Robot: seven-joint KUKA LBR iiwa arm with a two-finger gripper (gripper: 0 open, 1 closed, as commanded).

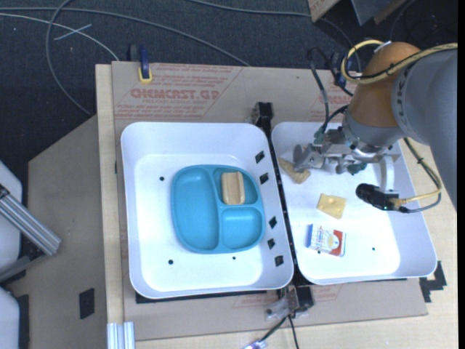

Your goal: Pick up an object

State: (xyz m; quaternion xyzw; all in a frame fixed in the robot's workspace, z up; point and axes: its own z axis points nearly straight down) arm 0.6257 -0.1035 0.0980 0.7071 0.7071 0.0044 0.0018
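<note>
In the right bin (pixel 407 257) lie three small things: a tan chunk (pixel 293 171) by the bin's left wall, a yellow wedge (pixel 333 206) in the middle, and a white, red and blue packet (pixel 325 240) nearer the front. My gripper (pixel 304 156) hangs low over the bin's back left, just above and to the right of the tan chunk, and partly covers it. I cannot make out whether it touches the chunk. In the left bin (pixel 145 195) a blue divided plate (pixel 207 220) carries a tan block (pixel 232 187) in its upper right compartment.
The grey arm with its orange band (pixel 378 97) spans the right bin's back right corner. A black plug on a yellow cable (pixel 378 195) hangs over the bin to the right of the yellow wedge. A black divider (pixel 275 187) runs between the bins.
</note>
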